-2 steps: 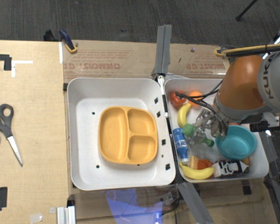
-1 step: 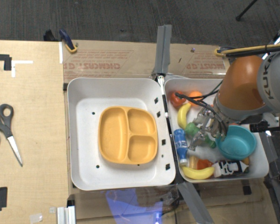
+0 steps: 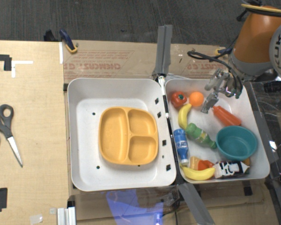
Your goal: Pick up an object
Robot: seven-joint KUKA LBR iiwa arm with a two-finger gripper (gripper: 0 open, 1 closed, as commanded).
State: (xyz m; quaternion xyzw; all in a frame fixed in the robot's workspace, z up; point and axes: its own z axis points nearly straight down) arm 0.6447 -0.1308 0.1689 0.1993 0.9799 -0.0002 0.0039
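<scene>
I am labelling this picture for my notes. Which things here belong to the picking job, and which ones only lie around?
Job: gripper above the right bin; in that bin a tomato, orange ball, two bananas, carrot, green bottle, blue bottle, teal bowl.

Lying about: yellow divided plate in the left bin; scissors on the bench.

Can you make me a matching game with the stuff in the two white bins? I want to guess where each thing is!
Things:
1. yellow divided plate
2. teal bowl
3. orange ball
4. scissors

Places:
A. on the wooden bench, outside the bins
B. far end of the right bin, beside the tomato
C. middle of the left bin
D. right bin, near its right wall

Pairs: 1-C, 2-D, 3-B, 4-A
</scene>
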